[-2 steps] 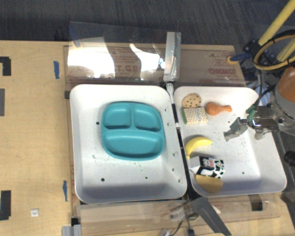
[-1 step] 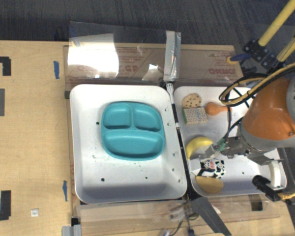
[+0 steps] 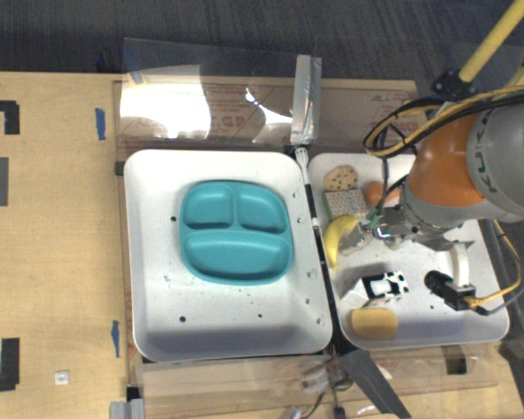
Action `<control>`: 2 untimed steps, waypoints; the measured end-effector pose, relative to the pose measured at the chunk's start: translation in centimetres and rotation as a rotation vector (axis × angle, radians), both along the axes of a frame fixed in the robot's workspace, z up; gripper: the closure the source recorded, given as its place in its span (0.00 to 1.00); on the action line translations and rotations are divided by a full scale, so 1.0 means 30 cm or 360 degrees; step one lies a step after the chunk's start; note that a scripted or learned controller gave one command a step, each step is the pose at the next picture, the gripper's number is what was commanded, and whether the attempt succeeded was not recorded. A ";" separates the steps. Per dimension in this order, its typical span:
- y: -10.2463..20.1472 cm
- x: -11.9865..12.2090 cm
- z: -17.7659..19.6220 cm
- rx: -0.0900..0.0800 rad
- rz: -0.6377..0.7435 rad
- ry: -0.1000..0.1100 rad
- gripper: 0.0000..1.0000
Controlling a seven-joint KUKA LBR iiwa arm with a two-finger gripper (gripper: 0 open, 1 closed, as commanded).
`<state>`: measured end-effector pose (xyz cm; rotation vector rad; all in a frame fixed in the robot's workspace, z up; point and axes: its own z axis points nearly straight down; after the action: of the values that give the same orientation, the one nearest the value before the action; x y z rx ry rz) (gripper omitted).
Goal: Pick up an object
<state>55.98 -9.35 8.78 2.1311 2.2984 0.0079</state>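
Observation:
My gripper [image 3: 373, 228] is low in the right bin [image 3: 489, 317], at its left half, right beside a yellow banana [image 3: 337, 237]. Whether it touches the banana cannot be told. Behind the banana lie a round cookie [image 3: 340, 179] and a green-grey patterned piece [image 3: 344, 202]. An orange object [image 3: 375, 190] peeks out just behind the gripper, partly hidden by the wrist. In front of the gripper lie a small black-and-white object [image 3: 385, 285] and a tan bread roll [image 3: 373, 321].
The left bin [image 3: 148, 304] holds a teal divided plate [image 3: 236, 232] at its middle. A clear plastic sheet [image 3: 210, 103] and a metal bar [image 3: 304, 99] stand behind the bins. The grey and orange arm covers the right bin's far right part.

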 end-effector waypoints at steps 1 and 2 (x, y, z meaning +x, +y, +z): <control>0.000 -0.223 0.001 0.0001 0.0161 0.0004 0.00; -0.017 -0.173 0.465 -0.0002 0.0182 -0.0002 0.00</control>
<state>50.81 -9.86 22.74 1.9953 2.4153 0.0087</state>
